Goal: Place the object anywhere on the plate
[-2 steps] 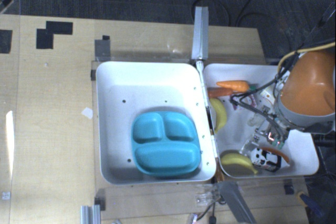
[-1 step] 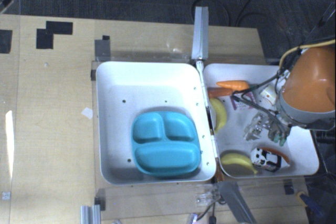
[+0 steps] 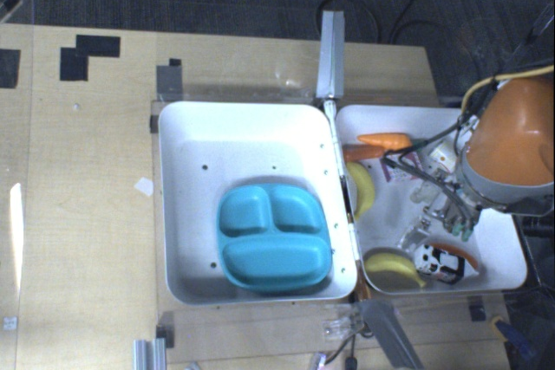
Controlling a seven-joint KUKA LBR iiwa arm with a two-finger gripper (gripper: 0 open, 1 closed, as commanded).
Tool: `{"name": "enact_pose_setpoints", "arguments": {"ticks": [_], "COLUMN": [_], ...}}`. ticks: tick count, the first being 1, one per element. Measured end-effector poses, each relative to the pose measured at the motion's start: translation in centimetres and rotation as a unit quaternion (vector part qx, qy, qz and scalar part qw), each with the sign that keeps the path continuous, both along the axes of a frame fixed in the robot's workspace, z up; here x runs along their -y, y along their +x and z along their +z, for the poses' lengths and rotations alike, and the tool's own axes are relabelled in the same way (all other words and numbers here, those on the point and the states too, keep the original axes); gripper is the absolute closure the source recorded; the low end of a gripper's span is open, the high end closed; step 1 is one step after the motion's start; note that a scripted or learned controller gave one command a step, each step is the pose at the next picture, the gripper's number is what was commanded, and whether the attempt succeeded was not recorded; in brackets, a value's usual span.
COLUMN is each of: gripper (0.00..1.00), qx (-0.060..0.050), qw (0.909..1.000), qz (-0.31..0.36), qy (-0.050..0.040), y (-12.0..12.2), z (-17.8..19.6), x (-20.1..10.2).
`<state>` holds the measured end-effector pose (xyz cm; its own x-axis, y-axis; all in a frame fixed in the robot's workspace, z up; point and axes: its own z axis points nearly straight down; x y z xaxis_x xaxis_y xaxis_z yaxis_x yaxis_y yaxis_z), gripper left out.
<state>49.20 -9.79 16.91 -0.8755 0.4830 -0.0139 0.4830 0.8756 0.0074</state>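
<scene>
Grey-metal gripper (image 3: pixel 429 225): hangs low over the middle of the right bin, its linkage and cables crowding the tip; whether the jaws stand wide or narrow cannot be told from this angle, and nothing is seen held between them.
Arm (image 3: pixel 512 143): reaches in from the right, its orange band bulking over the right bin's far side.
Black-and-white object (image 3: pixel 440 260): lies on the right bin's floor just below the gripper, near the front wall, with an orange-red edge curving along its right side; what it is cannot be made out.
Yellow fruit, front (image 3: pixel 392 267): a rounded yellow-green piece in the right bin's front-left corner, just beside the black-and-white object.
Yellow fruit, left (image 3: pixel 362 188): a second yellow piece lying against the right bin's left wall, next to the divider.
Carrot (image 3: pixel 384 139): orange, lying across the back of the right bin, well apart from the gripper tip.
Right bin (image 3: pixel 512 269): white, shallow, holding all the loose objects.
Plate (image 3: pixel 274 235): blue, three compartments, lying flat in the front half of the left bin, with nothing on it.
Left bin (image 3: pixel 186 186): white, side by side with the right one, a metal divider rail between them.
Bench (image 3: pixel 78 212): pale wood, with black patches near its far left edge.
</scene>
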Motion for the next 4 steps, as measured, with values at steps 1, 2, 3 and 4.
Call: {"name": "enact_pose_setpoints", "arguments": {"ticks": [1,2,3,4], "gripper": [1.00,0.00,1.00,1.00], "qx": [0.005,0.005,0.010,-0.003], "qw": [1.0000,1.0000,1.0000,0.9828], "qz": [0.001,0.001,0.003,0.185], "qy": [-0.0001,-0.0002,-0.0003,-0.0019], "y": [0.3,0.3,0.6,2.3], "z": [1.2,1.2,2.4,2.7], "x": [-0.1,-0.1,-0.2,-5.6]}}
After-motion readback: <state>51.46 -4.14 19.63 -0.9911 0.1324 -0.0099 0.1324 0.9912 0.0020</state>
